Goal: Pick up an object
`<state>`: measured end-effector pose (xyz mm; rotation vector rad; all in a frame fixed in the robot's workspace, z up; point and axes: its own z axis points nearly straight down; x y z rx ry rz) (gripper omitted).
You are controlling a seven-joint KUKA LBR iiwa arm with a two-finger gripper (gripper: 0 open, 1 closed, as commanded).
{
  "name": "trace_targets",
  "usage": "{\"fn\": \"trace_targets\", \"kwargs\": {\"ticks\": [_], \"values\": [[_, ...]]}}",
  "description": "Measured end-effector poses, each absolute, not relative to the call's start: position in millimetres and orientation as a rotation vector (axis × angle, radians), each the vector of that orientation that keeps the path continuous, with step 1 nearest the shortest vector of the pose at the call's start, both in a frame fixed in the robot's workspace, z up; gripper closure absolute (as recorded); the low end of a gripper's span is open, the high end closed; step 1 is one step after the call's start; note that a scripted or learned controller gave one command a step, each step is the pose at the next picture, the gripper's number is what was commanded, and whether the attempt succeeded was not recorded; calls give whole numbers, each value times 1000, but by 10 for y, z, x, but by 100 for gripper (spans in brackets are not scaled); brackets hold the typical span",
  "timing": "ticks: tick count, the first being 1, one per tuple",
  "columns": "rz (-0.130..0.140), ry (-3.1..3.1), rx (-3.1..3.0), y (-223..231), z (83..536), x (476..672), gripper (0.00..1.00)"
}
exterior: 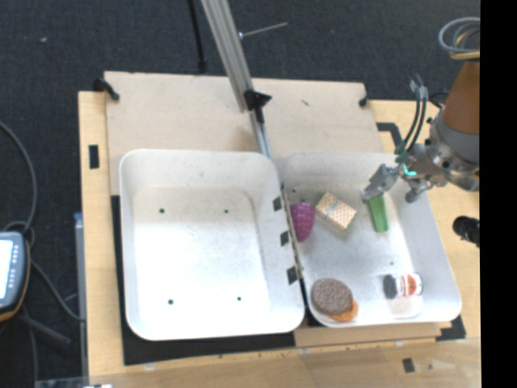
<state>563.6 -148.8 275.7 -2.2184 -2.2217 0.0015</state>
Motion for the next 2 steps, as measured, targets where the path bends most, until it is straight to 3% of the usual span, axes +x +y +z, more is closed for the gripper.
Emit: {"fn": "trace_targets", "kwargs": {"ticks": [1,2], "values": [[-2,-2224,-2221,-1488,2779,5644,0],[6,-2216,-2223,-1450,2190,5705,0]]}}
